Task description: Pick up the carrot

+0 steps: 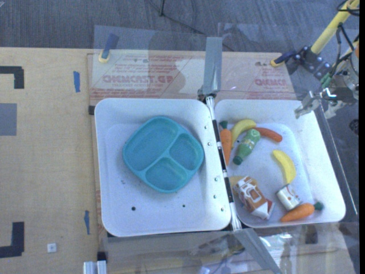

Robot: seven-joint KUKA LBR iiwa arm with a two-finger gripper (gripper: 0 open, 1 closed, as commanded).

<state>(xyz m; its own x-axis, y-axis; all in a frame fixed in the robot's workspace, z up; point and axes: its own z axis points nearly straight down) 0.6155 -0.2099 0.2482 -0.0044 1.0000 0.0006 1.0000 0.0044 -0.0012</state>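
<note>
Carrot lies in right bin; arm hangs beyond it.

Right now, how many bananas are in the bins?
2, both in the right bin: one banana near the top beside the green bottle, another banana lower, toward the right side.

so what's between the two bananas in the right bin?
In the camera view, an orange carrot-like piece lies between the upper banana and lower banana; otherwise bare bin floor.

Faint red lettering, roughly "CHEMCAST GP", stands on the clear sheet behind the bins; other print is unreadable.
</note>
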